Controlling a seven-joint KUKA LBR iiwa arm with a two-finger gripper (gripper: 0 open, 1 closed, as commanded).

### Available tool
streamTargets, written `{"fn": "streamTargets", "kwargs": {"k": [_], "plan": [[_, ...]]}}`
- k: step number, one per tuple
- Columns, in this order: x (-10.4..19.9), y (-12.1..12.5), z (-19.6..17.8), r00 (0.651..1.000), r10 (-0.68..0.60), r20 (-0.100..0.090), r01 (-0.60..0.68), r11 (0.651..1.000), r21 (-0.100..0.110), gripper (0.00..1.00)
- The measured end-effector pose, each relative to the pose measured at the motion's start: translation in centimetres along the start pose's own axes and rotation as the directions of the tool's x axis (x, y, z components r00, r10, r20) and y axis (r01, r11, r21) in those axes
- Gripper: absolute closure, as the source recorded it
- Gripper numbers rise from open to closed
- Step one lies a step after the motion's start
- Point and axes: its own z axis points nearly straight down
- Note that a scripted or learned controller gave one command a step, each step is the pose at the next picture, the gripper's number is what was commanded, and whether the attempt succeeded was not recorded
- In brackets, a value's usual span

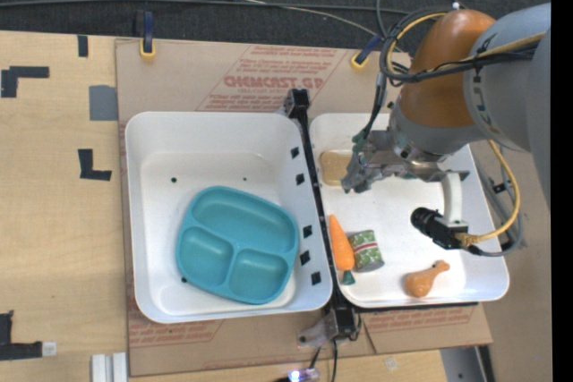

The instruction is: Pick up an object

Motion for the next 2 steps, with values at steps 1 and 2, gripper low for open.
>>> {"fn": "streamTargets", "kwargs": {"k": [1, 2], "plan": [[5.7, -1.7, 0.1, 1.0, -0.002, 0.0, 0.002, 1.0, 0.001, 1.0], [11.9, -2.2, 0.5, 1.0, -0.003, -0.001, 0.003, 1.0, 0.0, 1.0]]}}
